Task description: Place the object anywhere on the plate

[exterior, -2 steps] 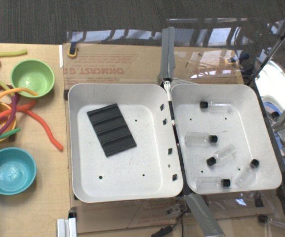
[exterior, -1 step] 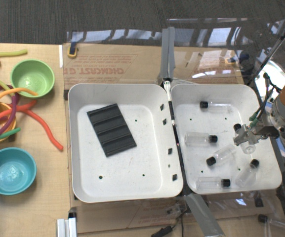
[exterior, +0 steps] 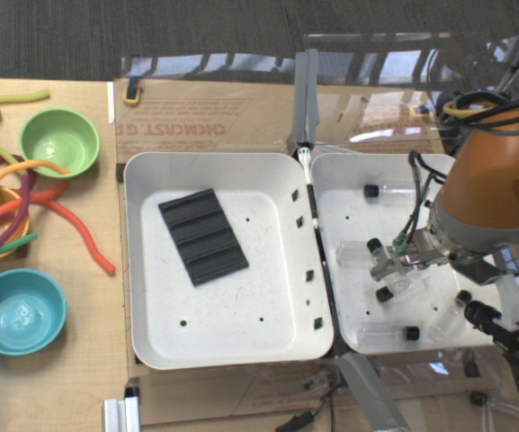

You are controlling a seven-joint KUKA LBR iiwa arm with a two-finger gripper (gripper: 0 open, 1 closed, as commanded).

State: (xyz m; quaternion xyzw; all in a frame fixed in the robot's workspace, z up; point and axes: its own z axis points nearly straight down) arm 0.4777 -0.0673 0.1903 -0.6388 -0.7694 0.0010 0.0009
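Two white bins on the bench; arm over the right bin.

Count: two bins, left bin (exterior: 142,268) and right bin (exterior: 349,331). The left bin carries one dark ribbed plate (exterior: 203,237), lying tilted near its far-left corner. The right bin carries several clear tubes with black caps: one (exterior: 371,190) near the far edge, one (exterior: 410,333) at the near edge, and more partly hidden under the arm, so an exact count is not possible. Outside the bins: one green bowl (exterior: 59,142), one teal bowl (exterior: 19,310) and a tangle of coloured cords (exterior: 25,201). The gripper (exterior: 394,264) sits low over the middle of the right bin, amid the tubes; its opening and any hold cannot be determined.
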